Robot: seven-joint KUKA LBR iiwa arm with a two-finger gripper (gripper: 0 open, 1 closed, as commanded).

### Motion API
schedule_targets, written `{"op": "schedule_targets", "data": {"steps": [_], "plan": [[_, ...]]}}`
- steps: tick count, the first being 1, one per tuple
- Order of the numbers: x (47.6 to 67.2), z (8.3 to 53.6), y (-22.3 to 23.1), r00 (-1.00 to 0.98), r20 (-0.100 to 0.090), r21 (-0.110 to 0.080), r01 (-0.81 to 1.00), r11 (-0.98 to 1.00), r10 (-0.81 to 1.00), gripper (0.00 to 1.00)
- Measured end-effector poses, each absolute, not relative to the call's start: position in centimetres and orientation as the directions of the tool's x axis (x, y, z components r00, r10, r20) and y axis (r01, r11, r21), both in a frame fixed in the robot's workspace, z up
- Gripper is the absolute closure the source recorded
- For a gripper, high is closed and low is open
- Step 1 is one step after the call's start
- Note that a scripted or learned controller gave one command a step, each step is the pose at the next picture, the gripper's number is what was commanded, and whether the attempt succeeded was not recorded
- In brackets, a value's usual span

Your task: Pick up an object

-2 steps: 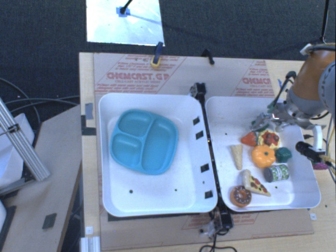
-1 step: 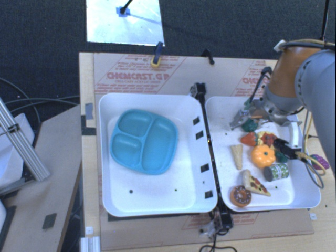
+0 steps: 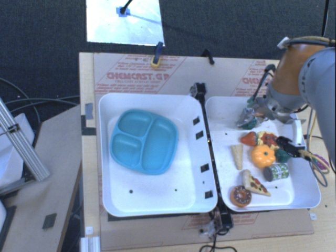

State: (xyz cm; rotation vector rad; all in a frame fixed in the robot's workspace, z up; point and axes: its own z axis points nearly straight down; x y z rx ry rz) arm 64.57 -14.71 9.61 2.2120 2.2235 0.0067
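In the right bin (image 3: 220, 114) we see the toy foods clustered toward its right side: a strawberry (image 3: 250, 138), an orange pumpkin (image 3: 262, 155), a pale cone (image 3: 238, 156), a small green can (image 3: 276, 171), a pizza slice (image 3: 255, 183) and a doughnut (image 3: 241, 196) near the front rim. The gripper (image 3: 251, 115) sits low over the bin's back part, just behind the strawberry; how it is set we cannot tell. The left bin (image 3: 184, 188) holds a blue divided plate (image 3: 143, 140).
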Motion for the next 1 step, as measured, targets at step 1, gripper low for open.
{"op": "schedule_targets", "data": {"steps": [1], "plan": [[66.69, 19.12, -5.77, -0.012, 0.001, 0.012, 1.000, 0.012, 1.000, 1.00]]}}
